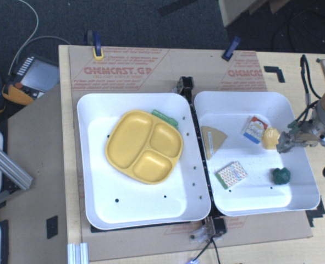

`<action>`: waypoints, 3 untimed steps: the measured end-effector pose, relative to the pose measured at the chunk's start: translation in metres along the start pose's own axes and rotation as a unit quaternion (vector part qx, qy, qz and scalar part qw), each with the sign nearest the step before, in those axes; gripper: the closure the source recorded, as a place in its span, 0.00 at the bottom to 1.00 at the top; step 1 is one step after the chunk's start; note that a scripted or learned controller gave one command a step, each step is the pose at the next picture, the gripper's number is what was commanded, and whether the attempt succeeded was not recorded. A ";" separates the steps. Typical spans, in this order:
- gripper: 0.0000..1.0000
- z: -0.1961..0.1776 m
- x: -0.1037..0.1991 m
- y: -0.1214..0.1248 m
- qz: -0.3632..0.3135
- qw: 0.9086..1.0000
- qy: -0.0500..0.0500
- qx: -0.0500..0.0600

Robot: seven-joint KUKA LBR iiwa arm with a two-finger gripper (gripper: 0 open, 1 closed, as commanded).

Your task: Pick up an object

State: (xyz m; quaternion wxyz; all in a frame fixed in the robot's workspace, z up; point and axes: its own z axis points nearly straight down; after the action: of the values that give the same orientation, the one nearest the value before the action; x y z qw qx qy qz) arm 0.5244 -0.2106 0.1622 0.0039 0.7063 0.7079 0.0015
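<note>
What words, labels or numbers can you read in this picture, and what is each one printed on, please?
"CHEMCAST G.P": red print on the brown protective sheet behind the left bin; repeated at right, partly cut off.
Small carton: print too small to read.
Patterned packet: unreadable.

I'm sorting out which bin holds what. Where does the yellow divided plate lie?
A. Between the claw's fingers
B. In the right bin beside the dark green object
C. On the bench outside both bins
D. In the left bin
D: the yellow divided plate rests flat in the left bin, apart from the claw, which is over the right bin.
</note>
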 end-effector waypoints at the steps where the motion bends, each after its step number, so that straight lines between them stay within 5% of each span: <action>1: 1.00 -0.049 -0.006 -0.006 0.001 1.000 0.000 0.000; 2: 1.00 -0.103 -0.007 -0.004 0.000 1.000 0.000 0.000; 3: 1.00 -0.107 0.049 -0.008 -0.002 1.000 0.003 0.004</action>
State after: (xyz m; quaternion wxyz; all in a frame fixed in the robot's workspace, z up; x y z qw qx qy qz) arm 0.5154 -0.1617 0.2689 -0.0012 0.7049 0.7093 0.0008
